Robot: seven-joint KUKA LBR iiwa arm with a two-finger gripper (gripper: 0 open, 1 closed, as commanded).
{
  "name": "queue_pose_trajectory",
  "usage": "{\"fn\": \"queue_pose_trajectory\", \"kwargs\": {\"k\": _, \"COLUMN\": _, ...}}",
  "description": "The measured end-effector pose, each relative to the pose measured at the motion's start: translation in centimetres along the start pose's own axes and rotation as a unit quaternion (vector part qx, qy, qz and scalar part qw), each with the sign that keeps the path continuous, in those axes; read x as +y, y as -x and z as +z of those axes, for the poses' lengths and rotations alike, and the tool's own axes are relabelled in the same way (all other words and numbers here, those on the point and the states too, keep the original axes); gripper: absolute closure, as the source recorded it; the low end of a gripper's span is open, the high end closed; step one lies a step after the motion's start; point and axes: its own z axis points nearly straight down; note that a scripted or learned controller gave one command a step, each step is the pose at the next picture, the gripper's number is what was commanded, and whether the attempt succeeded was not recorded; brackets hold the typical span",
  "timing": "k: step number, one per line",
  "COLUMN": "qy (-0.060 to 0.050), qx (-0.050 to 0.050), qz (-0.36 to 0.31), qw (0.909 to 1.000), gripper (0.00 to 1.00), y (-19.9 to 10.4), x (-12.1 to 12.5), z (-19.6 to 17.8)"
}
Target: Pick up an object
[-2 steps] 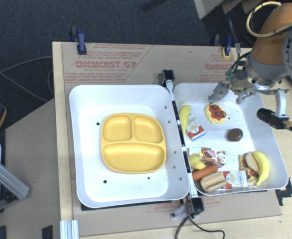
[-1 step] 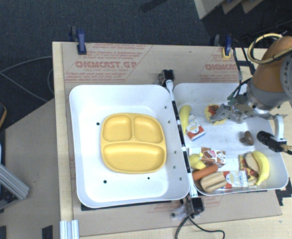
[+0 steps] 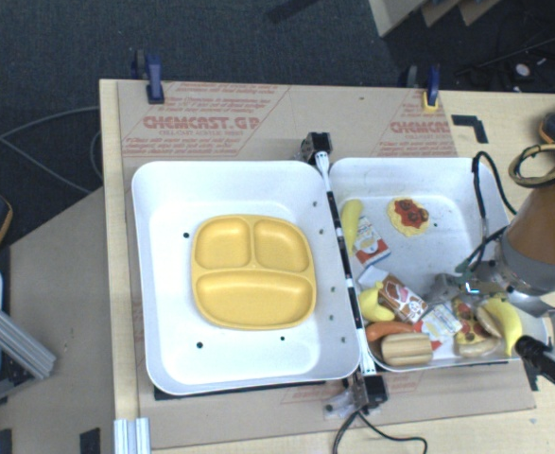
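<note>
Left bin [image 3: 164, 282] holds 1 yellow 3-compartment plate [image 3: 253, 272]. Right bin [image 3: 400, 170] holds toy food: pizza [image 3: 408, 215] at back, banana [image 3: 352, 220], hot dog [image 3: 406, 350] and more piled at front. Gripper [image 3: 457, 289] sits over the front pile; grip state: cannot tell.

Two white bins [image 3: 154, 253] sit on a tan board [image 3: 211, 121] printed with red lettering, and the left one holds a plain yellow divided tray [image 3: 253, 272]. The right bin carries a pale disc with a red centre [image 3: 408, 216], a yellow banana [image 3: 352, 221] and a tan bun [image 3: 406, 350].
</note>
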Motion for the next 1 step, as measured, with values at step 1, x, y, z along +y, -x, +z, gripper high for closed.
{"fn": "queue_pose_trajectory", "kwargs": {"k": 1, "qy": 0.011, "qx": -0.003, "qz": -0.006, "qw": 0.9999, "gripper": 0.00, "y": 1.17, "x": 11.71, "z": -2.88}}
